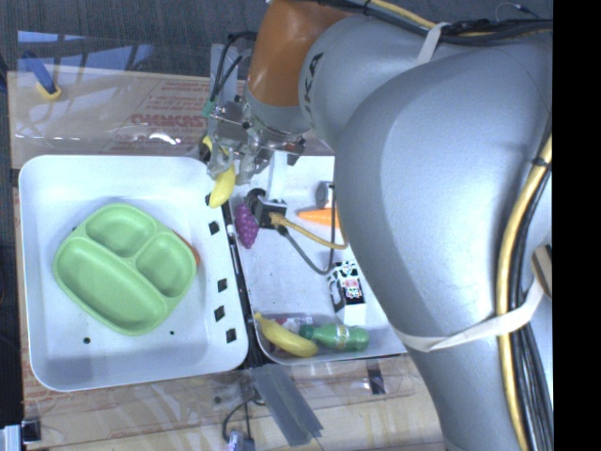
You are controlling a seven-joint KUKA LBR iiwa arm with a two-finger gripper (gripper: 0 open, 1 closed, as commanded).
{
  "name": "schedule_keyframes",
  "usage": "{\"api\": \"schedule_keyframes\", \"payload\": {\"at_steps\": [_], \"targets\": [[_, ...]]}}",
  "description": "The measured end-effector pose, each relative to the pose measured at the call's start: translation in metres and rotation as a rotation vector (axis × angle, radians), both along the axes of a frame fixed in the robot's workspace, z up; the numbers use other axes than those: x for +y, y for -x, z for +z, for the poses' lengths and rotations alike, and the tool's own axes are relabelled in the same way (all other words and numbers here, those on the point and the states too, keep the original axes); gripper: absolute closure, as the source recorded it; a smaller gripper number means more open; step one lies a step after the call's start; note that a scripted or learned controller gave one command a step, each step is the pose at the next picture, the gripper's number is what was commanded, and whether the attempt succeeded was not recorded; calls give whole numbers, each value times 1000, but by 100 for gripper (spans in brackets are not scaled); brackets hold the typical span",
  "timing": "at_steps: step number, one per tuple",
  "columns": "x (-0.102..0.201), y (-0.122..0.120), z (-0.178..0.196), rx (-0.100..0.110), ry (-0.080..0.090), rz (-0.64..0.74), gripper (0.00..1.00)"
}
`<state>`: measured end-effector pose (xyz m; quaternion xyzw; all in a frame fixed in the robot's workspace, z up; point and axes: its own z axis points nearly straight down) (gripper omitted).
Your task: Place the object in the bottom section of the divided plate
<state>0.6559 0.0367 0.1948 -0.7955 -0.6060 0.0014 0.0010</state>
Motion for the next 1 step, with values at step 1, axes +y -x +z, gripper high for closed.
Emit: {"api": "schedule_keyframes", "payload": {"at_steps": [1], "targets": [[39, 29, 110, -1, 0, 3, 100]]}}
